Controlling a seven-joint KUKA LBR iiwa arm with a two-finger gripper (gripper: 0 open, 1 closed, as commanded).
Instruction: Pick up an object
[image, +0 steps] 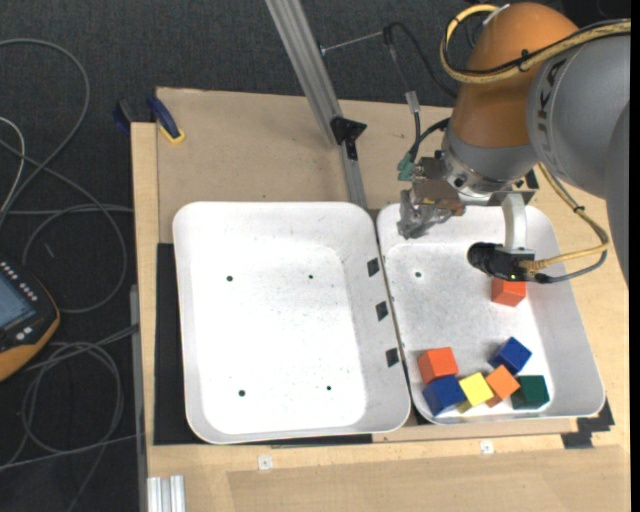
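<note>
My gripper (418, 222) hangs over the far left corner of the right bin (570, 330), above bare white floor, with no block under it. A lone red-orange block (508, 291) lies toward the bin's right side, a good way to the right of and nearer than the gripper. Along the bin's near edge sits a cluster of blocks: an orange one (436, 362), a blue one (443, 394), a yellow one (476, 388), a smaller orange one (502, 381), another blue one (513, 354) and a green one (531, 391).
The left bin (190, 300) lies beside the right one, with black clips (381, 310) along the shared rim. A slanted metal pole (320, 90) rises behind the bins. A black fitting with a yellow cable (497, 260) hangs from the arm just above the lone block.
</note>
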